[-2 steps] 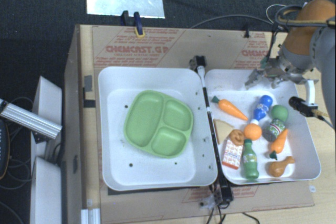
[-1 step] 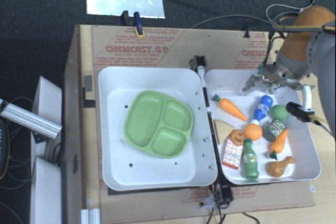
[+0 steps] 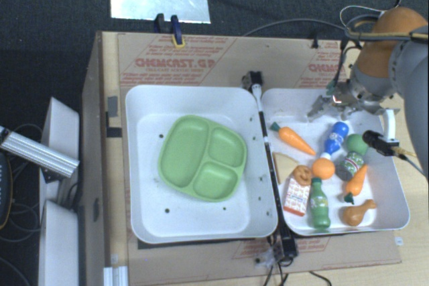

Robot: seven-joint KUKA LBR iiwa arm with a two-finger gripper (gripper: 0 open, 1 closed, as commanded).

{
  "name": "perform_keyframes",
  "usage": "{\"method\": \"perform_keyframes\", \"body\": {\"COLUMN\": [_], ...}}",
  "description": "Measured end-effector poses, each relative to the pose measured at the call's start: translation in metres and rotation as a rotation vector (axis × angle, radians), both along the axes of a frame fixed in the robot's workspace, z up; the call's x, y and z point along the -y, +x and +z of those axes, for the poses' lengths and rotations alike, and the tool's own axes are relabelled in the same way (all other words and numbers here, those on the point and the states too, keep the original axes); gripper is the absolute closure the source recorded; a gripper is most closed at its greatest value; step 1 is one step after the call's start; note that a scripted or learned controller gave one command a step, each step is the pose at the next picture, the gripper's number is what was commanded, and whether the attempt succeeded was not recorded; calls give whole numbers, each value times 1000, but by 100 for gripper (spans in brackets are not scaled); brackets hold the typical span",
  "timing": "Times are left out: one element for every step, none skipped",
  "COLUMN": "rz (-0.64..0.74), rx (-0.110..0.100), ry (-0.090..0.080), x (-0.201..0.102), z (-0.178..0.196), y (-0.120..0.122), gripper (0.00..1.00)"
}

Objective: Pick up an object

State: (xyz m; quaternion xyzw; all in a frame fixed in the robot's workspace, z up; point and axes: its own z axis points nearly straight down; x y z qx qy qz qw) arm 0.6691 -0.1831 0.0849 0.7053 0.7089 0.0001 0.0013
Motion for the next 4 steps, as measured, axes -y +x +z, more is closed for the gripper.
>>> {"method": "perform_keyframes", "body": {"rz": [-3, -1, -2, -1], "rx": [1, 1, -1, 1], "ry": [0, 0, 5, 1], "x": [17, 12, 21, 12], "z": [1, 0, 1, 0], "y": [0, 0, 1, 0], "gripper": [0, 0, 0, 0]}}
